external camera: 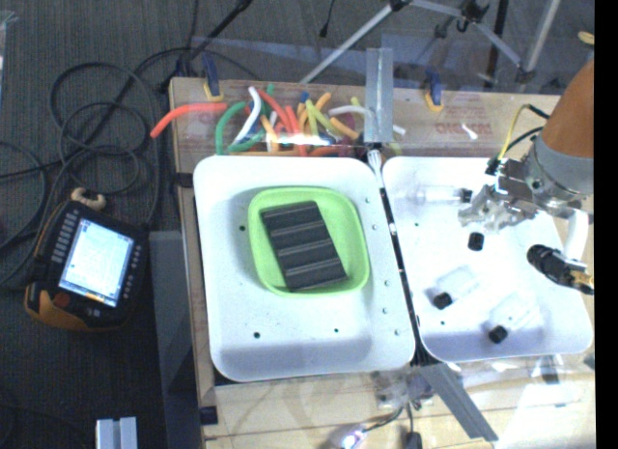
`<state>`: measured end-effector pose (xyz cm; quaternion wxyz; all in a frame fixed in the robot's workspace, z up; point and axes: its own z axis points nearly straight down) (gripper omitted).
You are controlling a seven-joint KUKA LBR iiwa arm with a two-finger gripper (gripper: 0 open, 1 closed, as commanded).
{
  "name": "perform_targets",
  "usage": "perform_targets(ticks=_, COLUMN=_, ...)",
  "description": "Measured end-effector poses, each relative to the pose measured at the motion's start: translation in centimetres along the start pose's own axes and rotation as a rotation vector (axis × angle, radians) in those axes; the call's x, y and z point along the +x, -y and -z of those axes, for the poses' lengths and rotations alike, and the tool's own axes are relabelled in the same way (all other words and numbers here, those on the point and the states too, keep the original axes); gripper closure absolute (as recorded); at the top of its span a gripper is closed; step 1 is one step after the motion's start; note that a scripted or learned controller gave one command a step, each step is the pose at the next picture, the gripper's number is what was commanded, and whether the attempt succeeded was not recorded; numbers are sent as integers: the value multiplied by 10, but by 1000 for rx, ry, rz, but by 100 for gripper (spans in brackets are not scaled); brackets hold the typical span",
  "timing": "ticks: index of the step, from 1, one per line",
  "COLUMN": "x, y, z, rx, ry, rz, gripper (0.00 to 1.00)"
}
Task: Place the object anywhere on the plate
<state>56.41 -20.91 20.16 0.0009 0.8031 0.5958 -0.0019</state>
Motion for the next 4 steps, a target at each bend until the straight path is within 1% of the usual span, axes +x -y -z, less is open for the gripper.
perform_targets(ticks=1, x=42, y=56, z=-10, rx=0, ry=-4, rz=211, gripper=100)
perform_targets(ticks=2, x=100, y=52, z=-6, rx=-1, ry=-4, rz=426, gripper=100)
perform_targets(ticks=3, x=170, y=45, z=-18, rx=-1, ry=-3, rz=555, gripper=100)
perform_targets(ticks=4, x=170, y=45, z=-18, rx=-2, ry=-4, rz=555, gripper=0)
